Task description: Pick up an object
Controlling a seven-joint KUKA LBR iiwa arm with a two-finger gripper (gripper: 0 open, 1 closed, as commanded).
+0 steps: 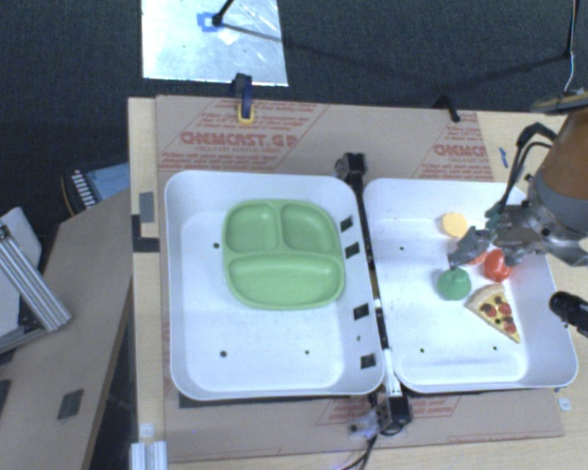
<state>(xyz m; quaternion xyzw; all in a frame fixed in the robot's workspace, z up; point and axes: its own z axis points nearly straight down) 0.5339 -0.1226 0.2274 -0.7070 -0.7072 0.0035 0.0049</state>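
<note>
At the right of the frame the grey two-finger tool (pixel 480 250) hangs low in the right-hand white bin (pixel 421 360), over a small red round toy (pixel 497 263); whether it is spread or pinching, I cannot tell. A round green toy (pixel 454 283), a yellow round piece (pixel 455 225) and a toy pizza slice (pixel 497 311) lie just beside it. With things this crowded, a closing tool could well nudge the red toy against its neighbours and come up with nothing.

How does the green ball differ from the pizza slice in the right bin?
The green ball is round and a single green; the pizza slice is a flat yellow wedge with red and dark spots. The ball lies nearer the bins' divider, the slice nearer the outer wall. Both rest on the right bin floor.
</note>
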